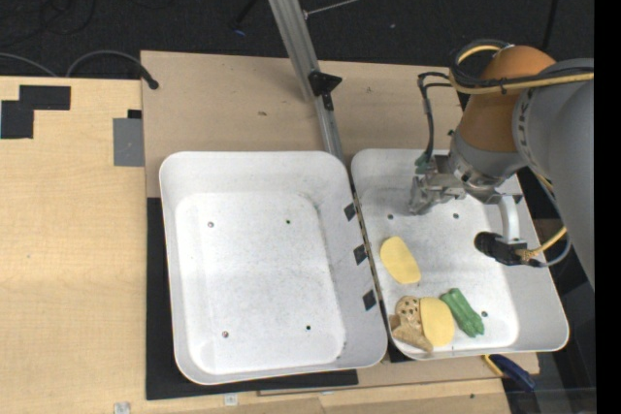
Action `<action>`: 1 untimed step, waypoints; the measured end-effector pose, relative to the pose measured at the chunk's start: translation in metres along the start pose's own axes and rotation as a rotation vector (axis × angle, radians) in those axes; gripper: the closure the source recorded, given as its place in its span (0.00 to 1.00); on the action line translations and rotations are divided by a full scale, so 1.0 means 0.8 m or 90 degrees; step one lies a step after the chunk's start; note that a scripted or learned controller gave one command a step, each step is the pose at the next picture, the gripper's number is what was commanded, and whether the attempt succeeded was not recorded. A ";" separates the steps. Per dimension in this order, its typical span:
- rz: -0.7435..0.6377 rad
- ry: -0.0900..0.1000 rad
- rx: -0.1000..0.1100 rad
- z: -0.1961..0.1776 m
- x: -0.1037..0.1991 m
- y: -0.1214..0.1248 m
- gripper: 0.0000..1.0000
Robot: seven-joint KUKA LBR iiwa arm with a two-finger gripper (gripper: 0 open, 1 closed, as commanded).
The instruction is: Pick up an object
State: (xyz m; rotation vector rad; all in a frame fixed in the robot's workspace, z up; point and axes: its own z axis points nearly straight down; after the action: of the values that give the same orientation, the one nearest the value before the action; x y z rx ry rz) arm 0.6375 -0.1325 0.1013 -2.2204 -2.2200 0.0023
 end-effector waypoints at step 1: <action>0.002 -0.001 -0.003 -0.075 -0.008 -0.006 1.00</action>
State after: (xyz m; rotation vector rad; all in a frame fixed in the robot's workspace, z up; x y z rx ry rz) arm 0.6324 -0.1387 0.1617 -2.2261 -2.2202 -0.0022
